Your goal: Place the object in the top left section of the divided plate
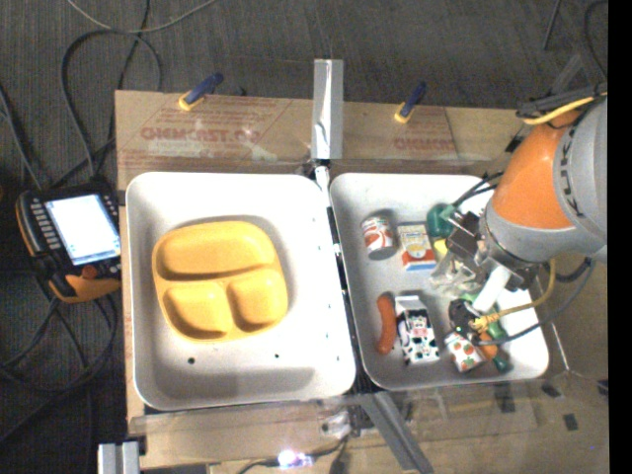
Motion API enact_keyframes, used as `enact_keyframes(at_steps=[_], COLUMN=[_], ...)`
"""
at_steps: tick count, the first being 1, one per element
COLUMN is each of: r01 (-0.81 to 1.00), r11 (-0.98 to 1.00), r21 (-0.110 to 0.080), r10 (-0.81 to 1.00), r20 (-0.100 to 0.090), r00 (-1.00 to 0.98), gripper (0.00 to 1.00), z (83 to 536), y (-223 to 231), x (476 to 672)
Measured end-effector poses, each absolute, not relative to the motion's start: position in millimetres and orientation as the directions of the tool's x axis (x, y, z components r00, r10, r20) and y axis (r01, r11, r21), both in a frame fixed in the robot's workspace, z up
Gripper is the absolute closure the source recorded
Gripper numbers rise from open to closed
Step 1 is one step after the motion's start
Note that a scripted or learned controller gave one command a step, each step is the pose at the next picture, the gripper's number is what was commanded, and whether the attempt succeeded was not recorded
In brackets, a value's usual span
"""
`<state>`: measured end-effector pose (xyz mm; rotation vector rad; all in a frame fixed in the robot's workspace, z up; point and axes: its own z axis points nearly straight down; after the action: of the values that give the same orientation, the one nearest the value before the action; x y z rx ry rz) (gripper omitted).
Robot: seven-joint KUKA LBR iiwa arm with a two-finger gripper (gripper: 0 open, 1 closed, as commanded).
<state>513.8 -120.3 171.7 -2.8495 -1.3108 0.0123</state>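
A yellow divided plate (221,276) lies in the left bin (178,373), with one long section at its top and two smaller ones below. All sections look bare. My gripper (452,257) hangs low over the right bin (528,363), near its middle right, beside a green item (440,217) and a small yellow, white and blue box (417,246). The arm's grey wrist and orange band (533,181) cover the bin's upper right part. I see nothing held in the gripper.
The right bin also holds a red can (377,236), a red sausage (384,323), a cow-patterned carton (417,334) and a small printed carton (464,354). A tablet (79,227) sits left of the bench. A metal post (327,107) stands behind the bins.
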Motion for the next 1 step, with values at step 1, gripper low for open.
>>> enact_keyframes(at_steps=[1], r01=[0.644], r11=[-0.765], r21=[-0.003], r10=[0.644], r20=[-0.006], r00=[0.765], gripper=[1.0], z=[231.4], y=[-81.2], x=[574.9])
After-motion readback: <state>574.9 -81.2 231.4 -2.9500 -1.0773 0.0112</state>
